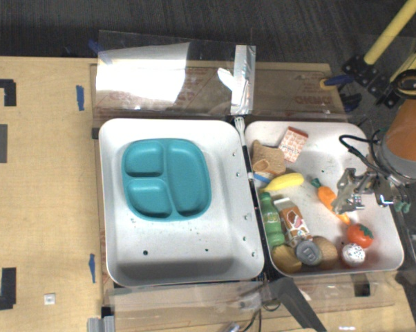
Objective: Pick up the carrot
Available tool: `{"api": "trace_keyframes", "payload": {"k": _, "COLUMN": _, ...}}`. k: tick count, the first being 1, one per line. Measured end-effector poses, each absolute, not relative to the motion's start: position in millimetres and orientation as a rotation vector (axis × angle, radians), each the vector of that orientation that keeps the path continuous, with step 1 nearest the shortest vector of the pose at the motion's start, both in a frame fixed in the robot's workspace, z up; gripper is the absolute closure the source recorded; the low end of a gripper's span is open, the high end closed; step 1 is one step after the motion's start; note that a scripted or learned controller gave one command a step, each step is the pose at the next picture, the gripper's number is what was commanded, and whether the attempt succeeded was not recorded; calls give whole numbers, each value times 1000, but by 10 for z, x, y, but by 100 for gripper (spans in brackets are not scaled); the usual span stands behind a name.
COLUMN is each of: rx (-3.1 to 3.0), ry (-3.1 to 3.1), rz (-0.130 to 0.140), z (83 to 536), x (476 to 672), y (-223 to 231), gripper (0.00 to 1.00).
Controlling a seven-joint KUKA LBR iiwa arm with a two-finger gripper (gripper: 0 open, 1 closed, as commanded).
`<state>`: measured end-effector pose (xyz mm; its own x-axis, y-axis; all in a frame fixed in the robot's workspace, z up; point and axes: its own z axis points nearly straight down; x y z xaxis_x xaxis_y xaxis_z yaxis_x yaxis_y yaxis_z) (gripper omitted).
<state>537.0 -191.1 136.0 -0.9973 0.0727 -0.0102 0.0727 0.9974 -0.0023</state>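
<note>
— Jaws first: can you read them?

— You can't tell; the metal two-finger gripper (347, 198) sits low over the small orange plastic carrot (326, 196) in the right white bin (391, 254), seemingly touching it (fingers blur together).

— Neighbours?

— You'll see a yellow toy banana (285, 182) left of it, a red tomato (359, 235) below.

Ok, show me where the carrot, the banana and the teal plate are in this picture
carrot (326, 196): camera view, on its orange body just left of the gripper.
banana (284, 182): camera view, on the middle of its yellow peel.
teal plate (194, 175): camera view, on its large right compartment.
</note>
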Motion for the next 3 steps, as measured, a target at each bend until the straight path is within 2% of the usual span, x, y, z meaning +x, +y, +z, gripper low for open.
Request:
{"api": "trace_keyframes", "payload": {"k": 1, "rx": 184, "ry": 3127, "rz": -2, "z": 917, "x": 4893, "y": -1382, "gripper": 100}}
{"api": "trace_keyframes", "payload": {"k": 2, "rx": -4, "ry": 3130, "rz": -2, "z": 1777, "x": 5120, "y": -1300, "gripper": 100}}
{"api": "trace_keyframes", "payload": {"k": 3, "rx": -653, "ry": 3070, "rz": -1, "z": 1678, "x": 4848, "y": -1701, "gripper": 100}}
